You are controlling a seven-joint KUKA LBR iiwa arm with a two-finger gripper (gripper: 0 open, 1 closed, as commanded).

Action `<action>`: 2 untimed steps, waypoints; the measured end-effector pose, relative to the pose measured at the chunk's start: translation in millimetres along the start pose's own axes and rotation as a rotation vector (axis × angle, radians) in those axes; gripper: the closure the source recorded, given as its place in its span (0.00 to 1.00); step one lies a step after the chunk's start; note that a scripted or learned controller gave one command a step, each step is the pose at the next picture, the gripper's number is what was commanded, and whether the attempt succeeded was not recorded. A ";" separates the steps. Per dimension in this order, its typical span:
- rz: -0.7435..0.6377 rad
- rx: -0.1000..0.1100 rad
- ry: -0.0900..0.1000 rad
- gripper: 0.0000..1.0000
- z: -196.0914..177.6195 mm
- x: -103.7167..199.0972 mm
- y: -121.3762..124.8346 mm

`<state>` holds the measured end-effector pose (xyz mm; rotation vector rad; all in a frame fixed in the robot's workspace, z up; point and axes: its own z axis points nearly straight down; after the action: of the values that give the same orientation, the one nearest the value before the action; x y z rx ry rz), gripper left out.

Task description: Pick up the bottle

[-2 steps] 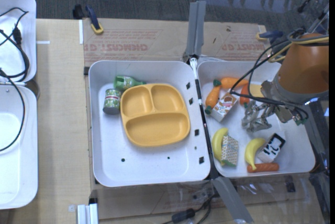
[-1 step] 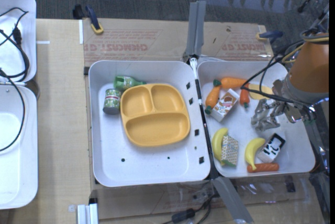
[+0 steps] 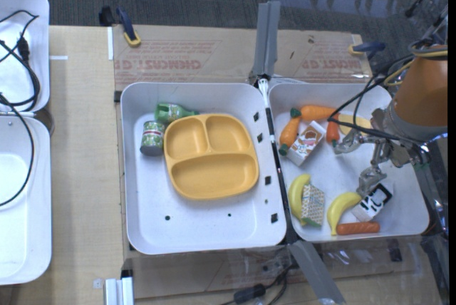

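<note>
In the right bin (image 3: 420, 221), bananas (image 3: 342, 207) and carrots (image 3: 315, 112) are crowded under the pincer (image 3: 372, 175); its grip cannot be told. The green bottle (image 3: 172, 112) is seen lying in the left bin (image 3: 135, 211), behind a yellow plate (image 3: 211, 155), beside a can (image 3: 152, 137).

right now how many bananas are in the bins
2, both in the right bin: one banana near its left wall, the other banana right of it, near the front. More may be hidden.
</note>
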<state>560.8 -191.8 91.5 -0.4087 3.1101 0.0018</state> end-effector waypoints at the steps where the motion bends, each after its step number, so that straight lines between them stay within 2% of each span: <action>1: -0.257 -0.003 0.005 0.00 1.2 36.6 85.9; 2: -0.257 -0.003 0.005 0.00 1.2 36.6 85.8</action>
<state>503.3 -118.3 90.1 -0.8057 3.0367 0.0043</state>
